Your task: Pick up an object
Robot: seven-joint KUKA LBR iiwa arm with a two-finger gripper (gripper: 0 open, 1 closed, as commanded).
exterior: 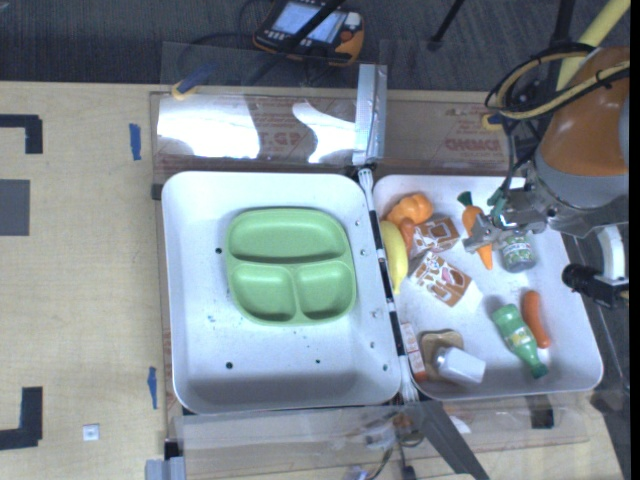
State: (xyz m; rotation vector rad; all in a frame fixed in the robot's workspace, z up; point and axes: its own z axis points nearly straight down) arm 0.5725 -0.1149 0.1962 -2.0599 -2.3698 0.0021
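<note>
The right bin holds several small objects. An orange toy and a yellow banana lie at its left. Two brown-and-white packets sit in the middle. A green bottle and an orange carrot lie at the lower right. A white and brown item rests near the front. My gripper hangs over the bin's upper right part, just above a small orange carrot and beside a grey-green can. No object shows between its fingers.
The left bin carries a green divided tray. A clear plastic wall stands behind the bins, and a hand-held controller lies beyond it. The arm's grey body fills the upper right.
</note>
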